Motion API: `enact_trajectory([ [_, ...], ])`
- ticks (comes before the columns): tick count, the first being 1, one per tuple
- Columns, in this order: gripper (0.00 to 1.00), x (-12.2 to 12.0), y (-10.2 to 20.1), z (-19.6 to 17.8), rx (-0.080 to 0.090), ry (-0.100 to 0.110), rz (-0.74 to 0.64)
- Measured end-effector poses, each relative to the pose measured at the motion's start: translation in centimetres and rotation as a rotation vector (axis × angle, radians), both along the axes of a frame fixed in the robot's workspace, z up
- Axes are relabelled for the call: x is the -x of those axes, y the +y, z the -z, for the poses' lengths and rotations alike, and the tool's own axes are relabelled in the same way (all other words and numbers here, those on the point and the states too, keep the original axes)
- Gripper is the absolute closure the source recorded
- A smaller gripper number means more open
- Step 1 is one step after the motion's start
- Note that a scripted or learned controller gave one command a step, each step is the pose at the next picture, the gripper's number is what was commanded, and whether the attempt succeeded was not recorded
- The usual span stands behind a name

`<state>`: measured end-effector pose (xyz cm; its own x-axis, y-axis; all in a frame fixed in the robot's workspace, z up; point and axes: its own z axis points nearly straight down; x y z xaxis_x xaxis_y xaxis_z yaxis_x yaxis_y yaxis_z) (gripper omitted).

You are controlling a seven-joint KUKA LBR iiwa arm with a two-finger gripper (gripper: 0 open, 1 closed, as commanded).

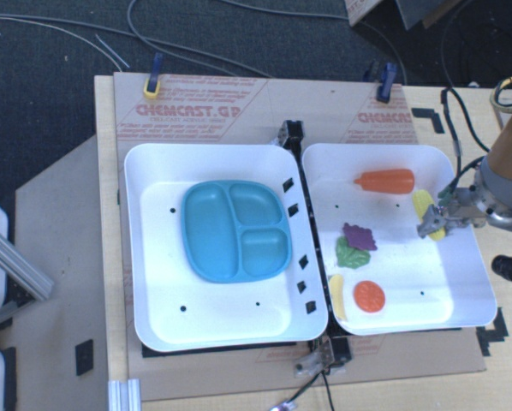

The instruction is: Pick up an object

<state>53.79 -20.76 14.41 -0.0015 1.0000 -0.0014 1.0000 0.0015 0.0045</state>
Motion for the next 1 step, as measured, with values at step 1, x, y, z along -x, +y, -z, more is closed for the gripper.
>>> enact_trajectory([
  [1,1.0,0.28,0.12,-6.37,0.001,-0.002,0.0],
])
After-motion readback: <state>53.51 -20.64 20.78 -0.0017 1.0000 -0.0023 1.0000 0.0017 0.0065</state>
